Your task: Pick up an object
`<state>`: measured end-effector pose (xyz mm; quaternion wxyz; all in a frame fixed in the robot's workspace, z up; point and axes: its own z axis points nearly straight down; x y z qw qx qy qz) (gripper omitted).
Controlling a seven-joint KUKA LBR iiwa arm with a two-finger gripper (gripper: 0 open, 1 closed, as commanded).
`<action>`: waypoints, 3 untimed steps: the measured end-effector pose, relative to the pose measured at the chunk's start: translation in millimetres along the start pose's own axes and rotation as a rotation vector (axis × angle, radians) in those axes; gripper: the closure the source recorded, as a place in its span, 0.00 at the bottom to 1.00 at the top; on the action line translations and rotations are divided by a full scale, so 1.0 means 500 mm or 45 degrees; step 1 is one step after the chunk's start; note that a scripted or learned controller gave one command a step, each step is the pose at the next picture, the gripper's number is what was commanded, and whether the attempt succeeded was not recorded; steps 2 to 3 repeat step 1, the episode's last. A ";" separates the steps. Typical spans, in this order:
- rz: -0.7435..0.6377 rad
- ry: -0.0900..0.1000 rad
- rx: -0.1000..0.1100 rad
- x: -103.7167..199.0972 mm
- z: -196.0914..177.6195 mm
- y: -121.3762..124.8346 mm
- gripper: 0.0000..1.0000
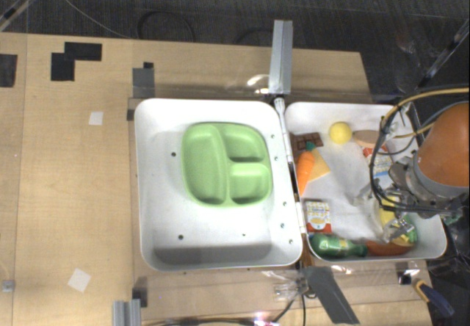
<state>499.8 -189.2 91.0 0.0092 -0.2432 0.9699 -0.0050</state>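
While the yellow ball (pixel 339 132) sits near the right bin's (pixel 345 110) far wall, an orange wedge (pixel 307 167) lies by the divider; the gripper (pixel 397 227) hangs low over the near right corner, and whether it grips anything I can't tell.

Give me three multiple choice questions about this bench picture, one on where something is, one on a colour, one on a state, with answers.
1. Where does the divided tray lie?
A. In the left bin
B. In the right bin
C. On the bare bench

2. What colour is the small ball in the right bin?
A. Blue
B. Yellow
C. Black

3. How does the green bottle rest?
A. Standing upright
B. Lying on its side
C. Hanging from the arm

Answers: 1 A, the tray sits in the left bin. 2 B, the ball near the far wall is yellow. 3 B, the bottle lies flat along the near wall.
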 end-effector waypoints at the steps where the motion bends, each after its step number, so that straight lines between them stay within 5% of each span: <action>1: 0.003 -0.006 -0.004 -0.118 -0.002 0.159 0.00; 3: 0.003 -0.006 -0.004 -0.118 -0.002 0.159 0.00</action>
